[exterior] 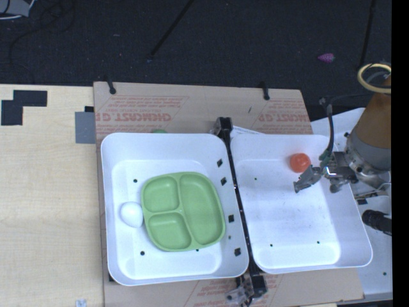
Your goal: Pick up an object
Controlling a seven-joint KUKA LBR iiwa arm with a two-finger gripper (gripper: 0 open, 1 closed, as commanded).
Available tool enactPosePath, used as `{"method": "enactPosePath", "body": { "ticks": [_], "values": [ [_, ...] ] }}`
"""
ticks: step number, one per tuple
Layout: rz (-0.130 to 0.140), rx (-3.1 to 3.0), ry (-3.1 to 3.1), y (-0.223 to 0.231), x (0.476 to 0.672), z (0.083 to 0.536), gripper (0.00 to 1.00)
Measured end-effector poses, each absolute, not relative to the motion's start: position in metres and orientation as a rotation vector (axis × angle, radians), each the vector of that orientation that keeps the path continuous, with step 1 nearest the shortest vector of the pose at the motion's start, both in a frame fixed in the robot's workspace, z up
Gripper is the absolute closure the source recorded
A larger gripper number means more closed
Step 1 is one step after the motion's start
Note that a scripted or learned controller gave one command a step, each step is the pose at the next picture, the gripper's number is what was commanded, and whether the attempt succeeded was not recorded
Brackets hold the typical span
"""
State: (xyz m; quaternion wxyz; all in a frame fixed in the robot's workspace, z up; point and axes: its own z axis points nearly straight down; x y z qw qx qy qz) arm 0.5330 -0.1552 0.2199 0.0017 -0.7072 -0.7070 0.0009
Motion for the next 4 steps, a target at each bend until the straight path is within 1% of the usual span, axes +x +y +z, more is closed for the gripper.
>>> {"method": "enactPosePath", "body": {
  "ticks": [1,2,3,4],
  "values": [
    [0.006,-2.216,-2.216,-0.149,0.527,0.174,0.0],
    [0.006,-2.216,-2.216,-0.147,0.528,0.109,0.0],
    [0.003,-2.221,-2.217,-0.146,0.528,0.087,0.0],
    [0.0,-2.227,-2.214,-0.148,0.529,0.099,1.0]
  ]
}}
